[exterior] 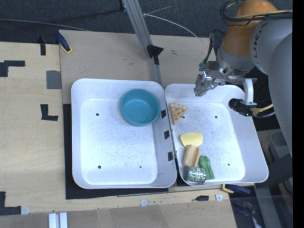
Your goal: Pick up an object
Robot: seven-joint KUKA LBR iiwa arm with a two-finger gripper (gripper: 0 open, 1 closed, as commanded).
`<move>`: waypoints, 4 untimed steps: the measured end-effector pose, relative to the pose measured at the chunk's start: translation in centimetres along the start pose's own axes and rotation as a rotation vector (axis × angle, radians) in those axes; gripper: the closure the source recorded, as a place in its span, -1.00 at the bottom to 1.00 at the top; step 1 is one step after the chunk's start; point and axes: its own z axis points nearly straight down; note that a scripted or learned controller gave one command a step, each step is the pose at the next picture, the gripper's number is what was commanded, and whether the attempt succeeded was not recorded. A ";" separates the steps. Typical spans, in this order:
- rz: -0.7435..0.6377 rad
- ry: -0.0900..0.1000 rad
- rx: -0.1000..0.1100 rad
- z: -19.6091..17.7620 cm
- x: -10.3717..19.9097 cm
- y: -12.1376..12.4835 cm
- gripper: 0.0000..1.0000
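Observation:
My gripper [201, 89] hangs over the far edge of the right bin [237, 141], with nothing seen between its fingers. A tan pizza-slice toy [177, 111] lies in that bin by its left wall, to the gripper's near left. Nearer the front lie a yellow piece [191, 138], a tan cylinder [191, 155], a green piece [206, 166] and a small clear jar [195, 175]. A blue bowl [139, 107] sits upright at the back of the left bin [95, 146].
A slanted metal bar [142, 30] runs down from the top to the gap between the bins. Black clips sit along the wall between the two bins. The bench around is bare wood with dark tape marks.

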 end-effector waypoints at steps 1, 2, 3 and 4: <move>0.000 0.000 0.000 -4.3 0.2 0.3 1.00; -0.004 0.002 0.005 -4.8 6.1 0.1 1.00; -0.003 0.001 0.006 -3.6 11.5 1.1 1.00; -0.004 0.001 0.005 -3.4 16.5 1.7 1.00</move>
